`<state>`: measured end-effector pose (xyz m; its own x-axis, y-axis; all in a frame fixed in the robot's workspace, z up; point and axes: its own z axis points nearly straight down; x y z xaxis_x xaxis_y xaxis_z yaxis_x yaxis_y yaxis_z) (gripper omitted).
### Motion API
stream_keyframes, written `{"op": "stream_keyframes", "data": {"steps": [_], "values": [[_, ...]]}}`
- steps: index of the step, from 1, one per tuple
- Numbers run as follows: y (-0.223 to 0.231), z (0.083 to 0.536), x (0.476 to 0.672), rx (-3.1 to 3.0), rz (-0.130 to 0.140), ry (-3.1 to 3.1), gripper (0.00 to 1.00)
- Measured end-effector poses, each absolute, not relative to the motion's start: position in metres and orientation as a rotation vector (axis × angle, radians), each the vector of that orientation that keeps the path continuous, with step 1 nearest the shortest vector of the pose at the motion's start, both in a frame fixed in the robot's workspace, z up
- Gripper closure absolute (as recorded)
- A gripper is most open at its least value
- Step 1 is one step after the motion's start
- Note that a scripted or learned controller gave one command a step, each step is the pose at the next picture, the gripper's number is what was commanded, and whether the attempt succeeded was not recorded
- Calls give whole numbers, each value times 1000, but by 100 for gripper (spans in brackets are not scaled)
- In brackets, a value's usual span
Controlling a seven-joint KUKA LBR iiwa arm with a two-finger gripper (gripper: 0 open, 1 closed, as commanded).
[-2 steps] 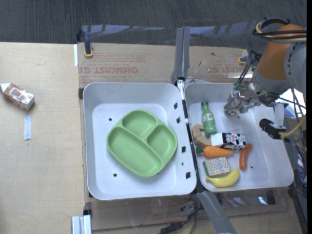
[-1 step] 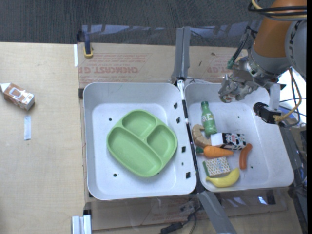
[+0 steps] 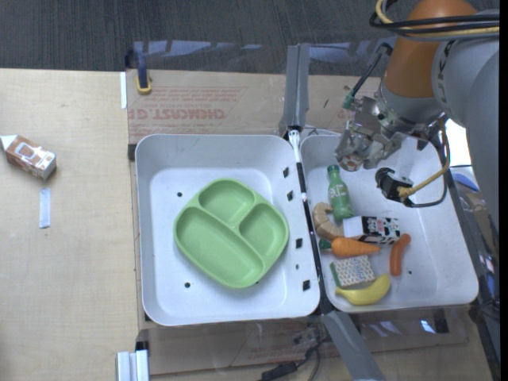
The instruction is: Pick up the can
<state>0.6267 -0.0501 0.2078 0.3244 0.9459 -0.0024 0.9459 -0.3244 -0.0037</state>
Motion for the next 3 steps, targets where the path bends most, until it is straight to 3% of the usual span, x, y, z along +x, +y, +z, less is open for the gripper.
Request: {"op": "stream_keyframes", "data": {"steps": [1,2,3], "values": [[-14,190,646,-2736,7,-1544,100],[-92,227,658,-2842,6,-1339,100],[-92,235,658,-2839,13,-1344,100]]}}
